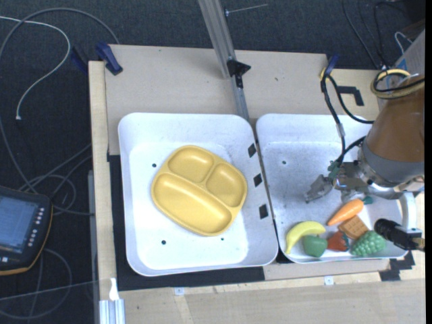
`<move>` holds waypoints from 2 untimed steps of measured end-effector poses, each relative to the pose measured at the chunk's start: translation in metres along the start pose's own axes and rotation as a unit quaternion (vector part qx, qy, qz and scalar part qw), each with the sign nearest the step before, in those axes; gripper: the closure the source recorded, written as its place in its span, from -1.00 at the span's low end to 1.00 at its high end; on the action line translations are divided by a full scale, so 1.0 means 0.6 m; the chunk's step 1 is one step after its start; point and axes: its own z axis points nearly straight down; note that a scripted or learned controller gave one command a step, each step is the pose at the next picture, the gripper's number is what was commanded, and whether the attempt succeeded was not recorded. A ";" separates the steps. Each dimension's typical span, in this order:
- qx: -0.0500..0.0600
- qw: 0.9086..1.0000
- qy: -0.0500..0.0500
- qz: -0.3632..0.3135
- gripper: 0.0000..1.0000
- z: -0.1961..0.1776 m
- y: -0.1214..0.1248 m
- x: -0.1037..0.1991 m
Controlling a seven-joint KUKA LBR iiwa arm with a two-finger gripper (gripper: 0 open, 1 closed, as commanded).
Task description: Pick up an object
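In the right bin, several toy foods are crowded into the near right corner. They include a yellow banana, a green round piece, a red piece, an orange carrot, a brown block and green grapes. My gripper hangs low over the bin's bare floor, just left of and above the carrot. It is open and nothing sits between its fingers. The arm's orange band rises to the right.
The left bin holds a yellow divided plate. A metal pole slants over the back of the bench above the gap between the bins. Black cables trail near the right bin's far rim.
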 end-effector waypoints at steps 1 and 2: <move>-0.001 1.000 0.000 0.000 -1.00 0.072 0.002 -0.005; -0.005 1.000 -0.001 -0.001 1.00 0.050 0.005 -0.004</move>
